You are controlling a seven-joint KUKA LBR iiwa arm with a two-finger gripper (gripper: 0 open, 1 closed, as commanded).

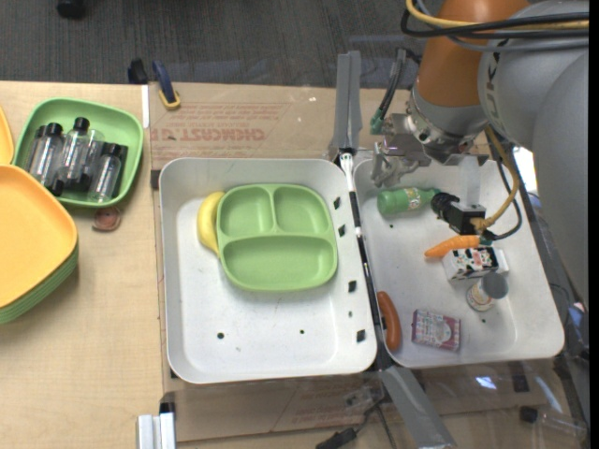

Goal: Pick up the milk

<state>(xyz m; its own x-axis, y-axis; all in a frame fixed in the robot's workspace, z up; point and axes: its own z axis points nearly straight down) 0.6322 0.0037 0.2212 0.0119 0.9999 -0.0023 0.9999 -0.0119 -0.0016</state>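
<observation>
Milk carton (471, 262), small and white with dark print, lies on its side in the right bin (538, 330), near the right wall and about halfway down it. An orange carrot (452, 245) lies just above it and seems to touch its top edge, and a grey round object (487, 291), maybe a cup, sits just below it. So the carton is crowded on two sides, probably because the things were dropped in loosely.

The gripper (391, 168) hangs over the far left corner of the same bin, just above a green bottle (408, 199) that lies on its side. Whether the claw is open or closed I cannot tell, because the wrist hides it; I see nothing in its hold. It is well apart from the carton, so I judge that the reach toward the milk is not yet made.

At the front edge of this bin lie a pink packet (435, 329) and a reddish sausage (388, 318).

The left bin (271, 344) holds a green divided plate (277, 236), and a yellow banana (208, 221) lies partly under its left rim.
</observation>
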